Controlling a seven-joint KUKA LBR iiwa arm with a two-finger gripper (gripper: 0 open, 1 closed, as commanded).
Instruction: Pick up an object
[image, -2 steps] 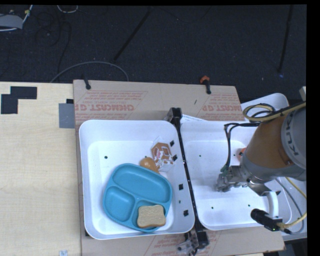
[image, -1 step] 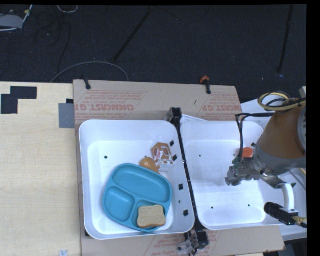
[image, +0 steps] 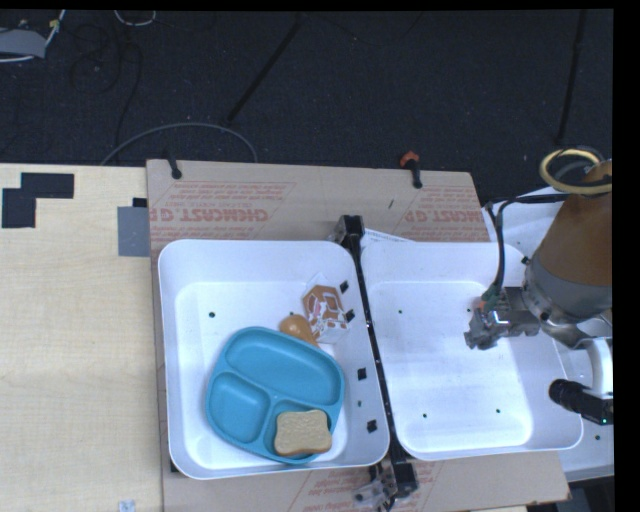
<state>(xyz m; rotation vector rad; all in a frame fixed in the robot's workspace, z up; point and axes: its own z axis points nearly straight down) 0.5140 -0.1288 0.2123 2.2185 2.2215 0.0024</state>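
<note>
The blue divided plate lies flat in the left bin, its long axis running from lower left to upper right, so it sits askew to the bin walls. It has three compartments, and a slice of toast rests in the one nearest the front right corner. Just beyond the plate's far edge a small orange-brown lump touches or nearly touches the rim, and beside that lies a clear packet with brown print, close to the divider between the bins. The plate takes up most of the left bin's floor; bare white floor shows along the far wall and in the far left corner. The right bin has a wide open floor. The gripper hangs over that bin's right side, near its wall, well apart from the plate; from here I cannot tell how it is set.
</note>
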